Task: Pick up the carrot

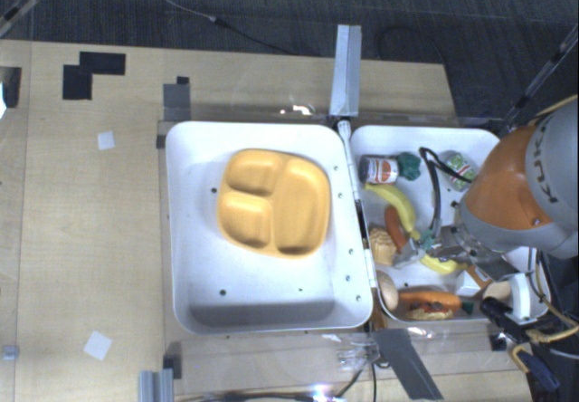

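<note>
Camera view looks down on a pale wooden surface (81, 237) carrying two shallow white bins side by side. The left bin (194, 282) holds a yellow divided plate (274, 201), lying roughly at its centre. The right bin (470, 135) is crowded with toy food, and the grey arm with its orange band (507, 187) leans over its right half.

Along the left wall of the right bin lie a small can with a red label (381, 171), a banana (398, 204) just below it, and a reddish sausage-shaped piece (395, 230) touching the banana's lower end. A hot dog in a bun (428, 302) rests against the near edge of the bin.

The gripper (448, 251) sits low in the middle of the clutter, close to a small yellow piece; whether it is spread or closed, and whether it has anything, I cannot tell.

The carrot (481, 285) appears to be the slim orange sliver near the bin's near right corner, partly hidden under the wrist; this identification is uncertain. As a toy it is probably light, rigid and smooth, so it may skid or roll under a pinch. The safest hold would be across its thicker middle, with the closing direction square to its length, clear of the hot dog beside it.
</note>
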`<act>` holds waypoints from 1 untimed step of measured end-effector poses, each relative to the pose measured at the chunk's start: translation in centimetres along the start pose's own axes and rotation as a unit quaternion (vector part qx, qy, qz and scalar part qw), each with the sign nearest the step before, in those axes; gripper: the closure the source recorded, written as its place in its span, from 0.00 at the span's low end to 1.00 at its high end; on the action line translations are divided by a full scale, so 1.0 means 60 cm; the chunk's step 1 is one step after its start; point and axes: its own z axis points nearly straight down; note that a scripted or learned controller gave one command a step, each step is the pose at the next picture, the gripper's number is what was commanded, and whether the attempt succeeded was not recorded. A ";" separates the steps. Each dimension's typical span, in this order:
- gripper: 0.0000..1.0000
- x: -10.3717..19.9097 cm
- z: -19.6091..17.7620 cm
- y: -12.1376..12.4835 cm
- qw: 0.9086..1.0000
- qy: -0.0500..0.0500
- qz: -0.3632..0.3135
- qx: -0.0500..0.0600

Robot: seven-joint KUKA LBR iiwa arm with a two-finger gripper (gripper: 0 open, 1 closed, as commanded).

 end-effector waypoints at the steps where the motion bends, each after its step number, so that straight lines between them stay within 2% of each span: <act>1: 1.00 0.001 -0.021 0.006 1.000 -0.001 -0.005 -0.004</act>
